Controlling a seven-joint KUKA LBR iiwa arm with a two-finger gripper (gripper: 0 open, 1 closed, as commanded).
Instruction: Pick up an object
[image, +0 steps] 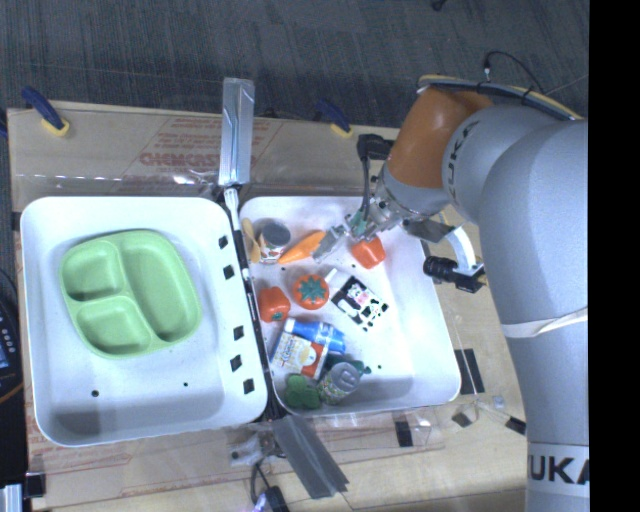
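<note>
My gripper (352, 228) hangs low over the back of the right bin (432, 330), reaching in from the right under the orange wrist band. Just left of it lies an orange carrot (303, 247), and a small red-orange pepper (369, 252) sits right beside it on the near side. An orange tomato with a green top (311, 289) and a black-and-white patterned block (361, 304) lie a little nearer the front. I see nothing lifted off the bin floor.
The right bin also holds a brown-and-grey item (270, 237), an orange piece (273, 303), a blue-and-white carton (305, 346), a grey can (343, 379) and a green broccoli (302, 392). A green divided plate (128, 290) lies in the left bin (60, 400).
</note>
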